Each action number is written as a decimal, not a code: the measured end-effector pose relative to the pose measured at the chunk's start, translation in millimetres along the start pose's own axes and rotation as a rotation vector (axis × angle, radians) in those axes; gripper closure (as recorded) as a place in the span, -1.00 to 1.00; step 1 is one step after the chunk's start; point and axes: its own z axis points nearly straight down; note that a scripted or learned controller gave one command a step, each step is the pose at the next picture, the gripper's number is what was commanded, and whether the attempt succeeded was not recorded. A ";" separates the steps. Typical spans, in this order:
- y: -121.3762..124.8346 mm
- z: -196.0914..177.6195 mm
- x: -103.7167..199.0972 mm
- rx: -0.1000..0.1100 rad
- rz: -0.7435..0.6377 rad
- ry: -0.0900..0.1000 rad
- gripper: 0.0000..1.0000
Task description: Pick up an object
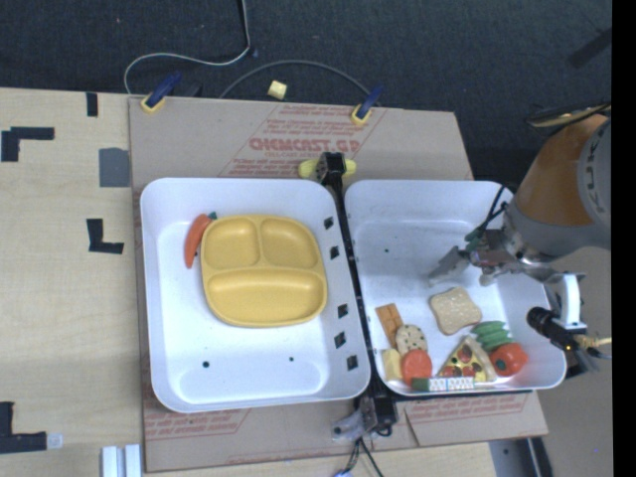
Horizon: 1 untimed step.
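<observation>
Tool is hovering with fingers spread, holding nothing; I am advising a straight descent, centring over the bread slice before closing.

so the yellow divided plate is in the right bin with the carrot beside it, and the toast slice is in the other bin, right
Not quite. The camera view shows the yellow divided plate in the left bin, with the carrot beside it. The toast slice is in the other bin, the right one.
</observation>
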 end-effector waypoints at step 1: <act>-49.4 45.9 -7.7 -0.009 -0.003 0.000 -1.00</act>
